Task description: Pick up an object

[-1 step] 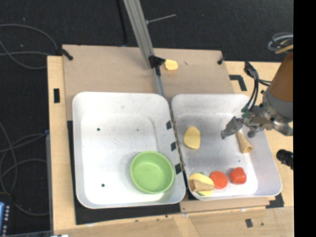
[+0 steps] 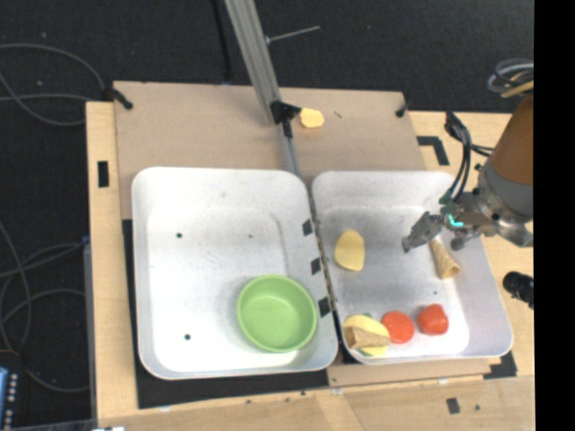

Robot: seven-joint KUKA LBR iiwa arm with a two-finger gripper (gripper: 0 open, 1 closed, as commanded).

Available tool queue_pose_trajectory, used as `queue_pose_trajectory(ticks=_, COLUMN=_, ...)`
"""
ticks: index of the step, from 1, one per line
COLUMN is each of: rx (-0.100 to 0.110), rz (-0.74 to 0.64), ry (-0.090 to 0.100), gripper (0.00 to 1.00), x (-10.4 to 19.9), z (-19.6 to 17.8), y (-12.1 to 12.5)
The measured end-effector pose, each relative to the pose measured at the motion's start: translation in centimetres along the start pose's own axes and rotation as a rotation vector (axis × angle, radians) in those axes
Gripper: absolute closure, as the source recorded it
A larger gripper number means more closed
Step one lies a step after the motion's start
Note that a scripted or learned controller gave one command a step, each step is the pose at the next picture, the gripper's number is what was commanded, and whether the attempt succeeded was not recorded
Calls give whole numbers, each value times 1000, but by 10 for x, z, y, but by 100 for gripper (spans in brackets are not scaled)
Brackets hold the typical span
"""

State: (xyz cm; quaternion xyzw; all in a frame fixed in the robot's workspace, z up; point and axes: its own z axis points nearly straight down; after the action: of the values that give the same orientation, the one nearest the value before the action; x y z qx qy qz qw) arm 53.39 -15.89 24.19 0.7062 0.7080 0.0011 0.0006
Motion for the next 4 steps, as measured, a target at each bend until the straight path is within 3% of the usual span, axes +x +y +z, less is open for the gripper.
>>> queue_pose_trajectory(ticks=1, rx=6, rz=4, ry=-3, gripper=0, x=-4, z=47, y=8)
queue_pose_trajectory(ticks=3, rx=3, rz=4, ry=-4, gripper=0, x=-2, z=143, y=-2)
queue_pose_trajectory(ticks=4, rx=-2, rz=8, ry=-1, gripper=100, x=-2, z=130, y=-1)
